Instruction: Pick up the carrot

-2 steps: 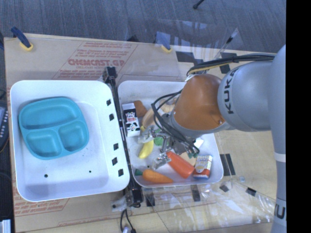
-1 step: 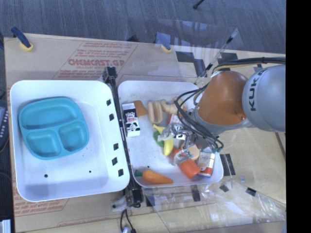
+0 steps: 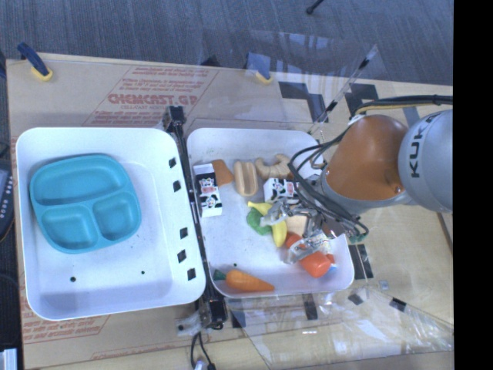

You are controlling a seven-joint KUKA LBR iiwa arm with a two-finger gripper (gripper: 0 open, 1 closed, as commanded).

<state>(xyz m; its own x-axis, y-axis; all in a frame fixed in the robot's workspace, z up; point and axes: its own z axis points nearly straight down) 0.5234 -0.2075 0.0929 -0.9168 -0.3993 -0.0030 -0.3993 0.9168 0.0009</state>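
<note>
The carrot point(image 3: 246, 281), orange with a green stub at its left end, lies along the near edge of the right bin point(image 3: 231, 145). My gripper point(image 3: 312, 241) hangs over the right side of that bin, above a clutter of toy food, up and to the right of the carrot and apart from it. Cables and the wrist hide much of the gripper. An orange-red toy point(image 3: 317, 265) lies just below it.
The right bin also holds a small milk carton point(image 3: 206, 191), a bread-like piece point(image 3: 246, 177), a yellow and a green toy point(image 3: 266, 218), and another carton point(image 3: 279, 190). A blue divided plate point(image 3: 83, 200) sits in the left bin point(image 3: 46, 284).
</note>
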